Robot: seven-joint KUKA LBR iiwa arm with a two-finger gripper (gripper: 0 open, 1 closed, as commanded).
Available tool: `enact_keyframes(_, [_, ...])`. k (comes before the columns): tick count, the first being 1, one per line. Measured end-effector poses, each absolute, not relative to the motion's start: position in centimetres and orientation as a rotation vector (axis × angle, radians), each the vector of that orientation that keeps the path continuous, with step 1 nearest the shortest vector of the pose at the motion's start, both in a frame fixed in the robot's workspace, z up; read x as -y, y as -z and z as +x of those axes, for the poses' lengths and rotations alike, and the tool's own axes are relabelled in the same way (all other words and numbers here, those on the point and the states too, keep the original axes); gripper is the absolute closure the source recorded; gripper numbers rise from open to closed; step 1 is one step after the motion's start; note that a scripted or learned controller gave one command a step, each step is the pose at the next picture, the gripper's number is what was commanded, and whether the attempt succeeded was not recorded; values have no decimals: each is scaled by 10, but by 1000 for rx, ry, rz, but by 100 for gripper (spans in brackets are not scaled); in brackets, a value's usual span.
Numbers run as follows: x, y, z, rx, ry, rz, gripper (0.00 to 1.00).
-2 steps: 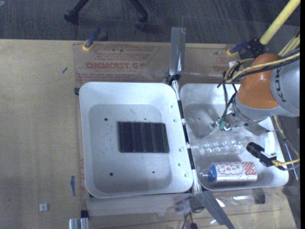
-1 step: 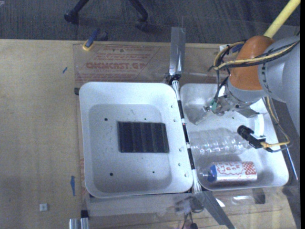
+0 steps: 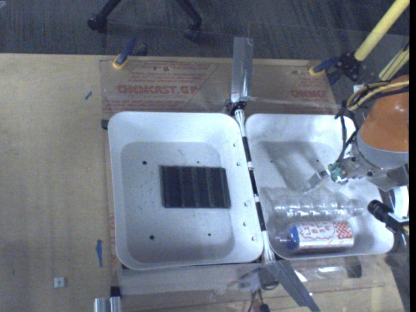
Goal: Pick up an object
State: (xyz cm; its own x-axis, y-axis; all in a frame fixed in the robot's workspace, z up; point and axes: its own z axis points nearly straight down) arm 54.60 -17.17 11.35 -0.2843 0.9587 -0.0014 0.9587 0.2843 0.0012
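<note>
Your gripper (image 3: 330,173) hangs over the right bin (image 3: 286,132), toward that bin's right side, at the end of the grey arm with its orange band (image 3: 385,119). From this slanted view the tip is a small dark and grey cluster with a green spot and loose cables around it, and you cannot tell whether it is open or closed. You can see nothing held in it. A pale grey sliver reaches from it down and to the left, toward the bin floor, and ends just above the clear plastic bottle (image 3: 317,208); whether it touches the bottle cannot be judged here.

The things you could pick up all lie in the right bin's near half. The clear plastic bottle lies on its side across the bin, running left to right, just below the gripper. Just beside it, nearer the front wall, lies a can with a red and white label (image 3: 322,234), also on its side, its blue end pointing left. The two lie roughly parallel and so close that they may be touching.

The left bin (image 3: 130,174) carries a dark ribbed rectangle (image 3: 195,186) flat on the middle of its floor, well apart from the gripper.

Both bins sit on a clear sheet with red lettering (image 3: 156,88), laid on the wooden bench (image 3: 45,174) and pinned at the far edge by a clamp (image 3: 121,60) on the left and another clamp (image 3: 325,65) on the right.
</note>
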Motion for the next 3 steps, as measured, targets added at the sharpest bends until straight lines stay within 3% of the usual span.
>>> enact_keyframes(1, [161, -89, 537, -2543, -9, 1823, 0])
enact_keyframes(2, [140, -88, 572, -2421, -6, 1988, 0])
enact_keyframes(3, [194, -110, 546, -2292, -1, 2143, 0])
